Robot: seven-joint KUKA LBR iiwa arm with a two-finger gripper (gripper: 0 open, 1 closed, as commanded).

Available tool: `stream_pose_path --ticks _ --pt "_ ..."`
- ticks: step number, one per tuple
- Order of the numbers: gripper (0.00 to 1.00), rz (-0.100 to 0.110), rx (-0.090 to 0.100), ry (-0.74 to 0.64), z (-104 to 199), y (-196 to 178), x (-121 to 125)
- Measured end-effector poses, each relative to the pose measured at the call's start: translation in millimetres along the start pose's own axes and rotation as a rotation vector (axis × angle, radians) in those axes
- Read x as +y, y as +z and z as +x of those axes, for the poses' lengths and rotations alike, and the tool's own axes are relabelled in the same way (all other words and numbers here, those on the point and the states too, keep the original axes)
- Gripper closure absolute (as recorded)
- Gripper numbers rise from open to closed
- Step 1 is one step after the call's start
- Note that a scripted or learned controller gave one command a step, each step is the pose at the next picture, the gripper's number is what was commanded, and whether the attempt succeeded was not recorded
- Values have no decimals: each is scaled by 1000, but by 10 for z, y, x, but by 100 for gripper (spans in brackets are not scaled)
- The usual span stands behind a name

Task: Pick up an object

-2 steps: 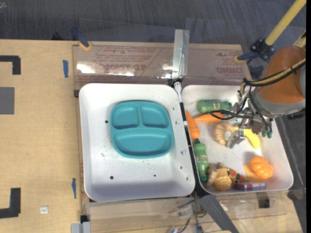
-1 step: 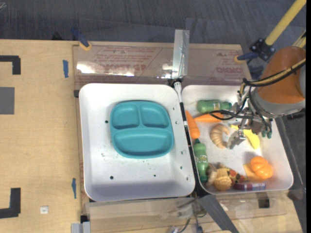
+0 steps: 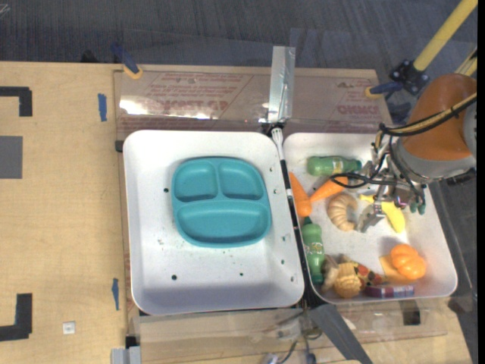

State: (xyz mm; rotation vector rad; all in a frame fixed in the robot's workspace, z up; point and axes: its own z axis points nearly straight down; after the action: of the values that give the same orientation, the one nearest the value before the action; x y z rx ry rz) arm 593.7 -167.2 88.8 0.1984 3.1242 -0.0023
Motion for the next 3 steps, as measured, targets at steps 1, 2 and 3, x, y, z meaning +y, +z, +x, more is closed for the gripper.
stream_pose_path --ticks 1,2,3 --pt "100 3 -16 -3 -48 -146 10" --pt "0 3 -14 -3 -43 -136 13" --pt "0 -1 1 62 -29 -5 515"
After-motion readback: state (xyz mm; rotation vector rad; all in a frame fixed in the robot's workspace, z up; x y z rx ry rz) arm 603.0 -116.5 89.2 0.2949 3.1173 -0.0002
